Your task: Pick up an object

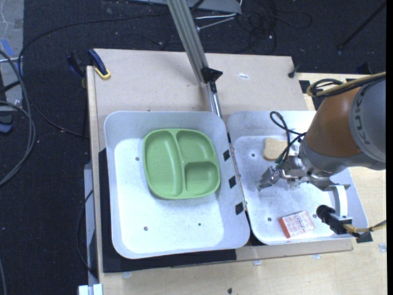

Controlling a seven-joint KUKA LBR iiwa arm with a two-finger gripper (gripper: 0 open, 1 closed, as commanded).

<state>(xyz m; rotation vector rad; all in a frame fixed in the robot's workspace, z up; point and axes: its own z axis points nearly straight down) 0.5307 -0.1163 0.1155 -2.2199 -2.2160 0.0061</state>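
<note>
In the right bin (258,217) lie a tan, bread-like piece (274,148) near the back and a small red-and-white packet (297,224) near the front. My gripper (268,180) hangs low over the middle of this bin, between those two objects, its dark fingers pointing left and down. Nothing shows between the fingers. The arm's orange band (331,125) and grey wrist cover the right part of the bin.
The left bin (126,220) holds a green divided plate (182,163) in its back half. A slanted metal pole (190,35) runs down to the bins' back edge. A black cable (279,123) loops near the tan piece.
</note>
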